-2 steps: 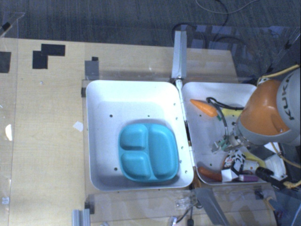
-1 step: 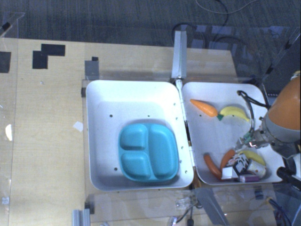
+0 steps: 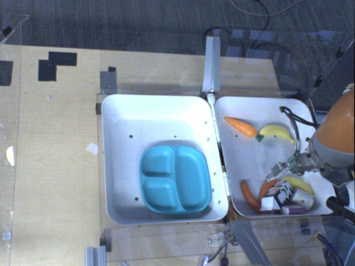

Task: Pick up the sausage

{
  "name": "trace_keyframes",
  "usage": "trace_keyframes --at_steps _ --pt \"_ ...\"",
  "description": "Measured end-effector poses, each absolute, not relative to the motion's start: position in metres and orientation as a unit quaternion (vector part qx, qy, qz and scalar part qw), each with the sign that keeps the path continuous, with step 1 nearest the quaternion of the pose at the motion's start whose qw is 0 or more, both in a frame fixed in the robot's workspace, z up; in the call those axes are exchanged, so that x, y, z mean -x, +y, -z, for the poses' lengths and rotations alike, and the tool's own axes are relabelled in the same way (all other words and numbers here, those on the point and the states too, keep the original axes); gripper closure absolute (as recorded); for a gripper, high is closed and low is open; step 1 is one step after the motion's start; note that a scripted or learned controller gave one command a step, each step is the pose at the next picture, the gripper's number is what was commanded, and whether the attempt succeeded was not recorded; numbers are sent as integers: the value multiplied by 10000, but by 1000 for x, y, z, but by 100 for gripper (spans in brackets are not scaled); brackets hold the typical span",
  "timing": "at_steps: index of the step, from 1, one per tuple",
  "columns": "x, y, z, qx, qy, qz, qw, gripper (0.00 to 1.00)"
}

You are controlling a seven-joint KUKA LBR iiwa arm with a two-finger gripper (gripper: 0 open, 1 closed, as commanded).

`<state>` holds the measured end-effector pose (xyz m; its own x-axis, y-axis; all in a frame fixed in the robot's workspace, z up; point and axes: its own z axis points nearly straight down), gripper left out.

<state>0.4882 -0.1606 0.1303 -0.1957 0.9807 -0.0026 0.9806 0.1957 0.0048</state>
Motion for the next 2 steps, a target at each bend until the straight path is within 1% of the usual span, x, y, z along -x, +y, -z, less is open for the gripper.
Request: trace_keyframes --at_steps 1,2 --pt "-491 -136 -89 -6226 7825 -24 63 0" --pt "-491 -136 -89 -6226 7825 -25 64 0"
